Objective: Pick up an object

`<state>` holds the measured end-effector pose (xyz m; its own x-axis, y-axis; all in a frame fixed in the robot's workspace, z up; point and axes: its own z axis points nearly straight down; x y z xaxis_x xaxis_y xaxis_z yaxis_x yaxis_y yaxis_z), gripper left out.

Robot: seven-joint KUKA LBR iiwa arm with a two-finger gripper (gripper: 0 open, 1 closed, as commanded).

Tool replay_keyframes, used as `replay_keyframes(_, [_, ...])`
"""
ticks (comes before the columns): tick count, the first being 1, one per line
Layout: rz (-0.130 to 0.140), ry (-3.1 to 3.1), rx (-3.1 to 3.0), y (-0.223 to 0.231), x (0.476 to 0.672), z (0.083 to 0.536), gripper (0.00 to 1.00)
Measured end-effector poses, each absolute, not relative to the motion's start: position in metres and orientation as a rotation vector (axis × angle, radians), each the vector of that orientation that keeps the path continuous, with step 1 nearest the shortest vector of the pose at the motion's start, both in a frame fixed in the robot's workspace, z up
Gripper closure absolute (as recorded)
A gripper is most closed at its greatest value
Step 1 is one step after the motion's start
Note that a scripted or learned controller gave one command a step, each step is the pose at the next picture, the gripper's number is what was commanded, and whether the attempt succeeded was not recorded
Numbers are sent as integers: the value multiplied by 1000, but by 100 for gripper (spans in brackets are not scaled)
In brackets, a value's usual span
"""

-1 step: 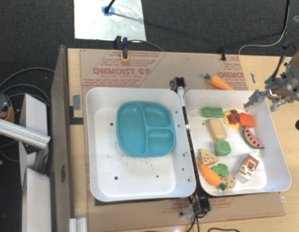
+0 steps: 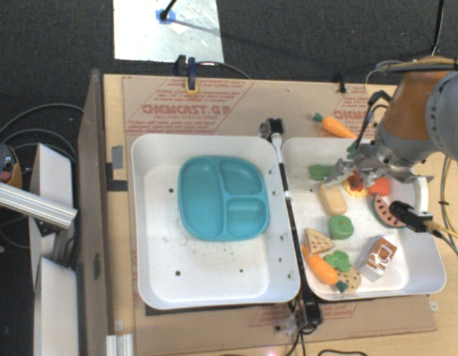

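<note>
Target object: a small red and yellow toy point(image 2: 355, 184) lies in the right bin point(image 2: 435, 277), in its far half, directly under the gripper; its exact form is too small and too covered to tell.
Neighbours: a pale beige, bread-like piece point(image 2: 333, 199) lies just left of and nearer than the toy; a watermelon slice point(image 2: 380, 208) lies just to its right; a dark green piece point(image 2: 319, 172) sits further left.
Gripper: the gripper point(image 2: 353, 175) hangs low over the far part of the right bin, its grey metal parts right above the red and yellow toy.
Gripper opening: I cannot tell how far it is spread, nor whether anything sits between its tips.
Arm: the grey arm with its orange band point(image 2: 416, 102) reaches in from the right.
Rest of right bin: a green round piece point(image 2: 341, 227), a sandwich wedge point(image 2: 317, 240), a carrot point(image 2: 322, 269), a small carton point(image 2: 378, 256) near the front.
Left bin: the left bin point(image 2: 158, 273) carries a teal divided plate point(image 2: 222, 198).
Tabletop: another carrot point(image 2: 335, 126) lies on the tabletop point(image 2: 214, 106) beyond the right bin.
</note>
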<state>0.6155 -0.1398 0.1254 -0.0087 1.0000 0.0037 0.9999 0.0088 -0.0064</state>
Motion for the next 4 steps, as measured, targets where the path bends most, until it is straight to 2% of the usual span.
replay_keyframes(1, [4,-2219,-2214,-103,560,81,0])
replay_keyframes(2, [2,-2220,-2224,-142,550,84,0])
replay_keyframes(3, [1,-2220,-2220,-134,529,84,0])
replay_keyframes(4, [-7,-2227,-2222,-134,532,96,100])
